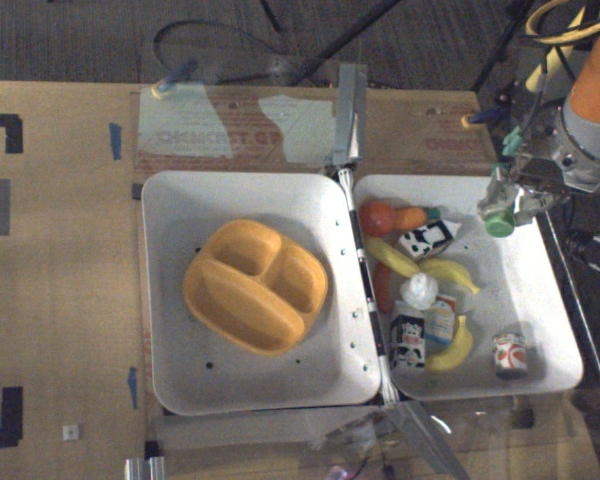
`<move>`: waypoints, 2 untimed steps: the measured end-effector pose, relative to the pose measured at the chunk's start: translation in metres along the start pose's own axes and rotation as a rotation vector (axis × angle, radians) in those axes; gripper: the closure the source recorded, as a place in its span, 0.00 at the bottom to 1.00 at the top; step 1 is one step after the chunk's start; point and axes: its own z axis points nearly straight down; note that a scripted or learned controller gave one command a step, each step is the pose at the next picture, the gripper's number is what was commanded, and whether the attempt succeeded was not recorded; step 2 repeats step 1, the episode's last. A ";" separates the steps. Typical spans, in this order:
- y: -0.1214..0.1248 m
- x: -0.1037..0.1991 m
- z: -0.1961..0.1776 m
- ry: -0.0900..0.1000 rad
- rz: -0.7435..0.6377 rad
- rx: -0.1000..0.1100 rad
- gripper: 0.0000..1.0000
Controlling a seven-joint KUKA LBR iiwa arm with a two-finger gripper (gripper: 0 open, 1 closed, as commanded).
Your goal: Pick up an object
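End effector is seen over the right bin's far edge, a small green object at its tip; whether that is pinched cannot be told. It is judged light, rigid, best gripped across its sides.

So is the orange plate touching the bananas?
Apart. The camera view shows the orange plate alone in the left bin, while the bananas lie in the right bin, across the dividing walls.
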 end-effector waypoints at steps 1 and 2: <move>0.028 0.092 0.073 0.002 -0.017 0.009 1.00; 0.028 0.092 0.073 0.002 -0.017 0.009 1.00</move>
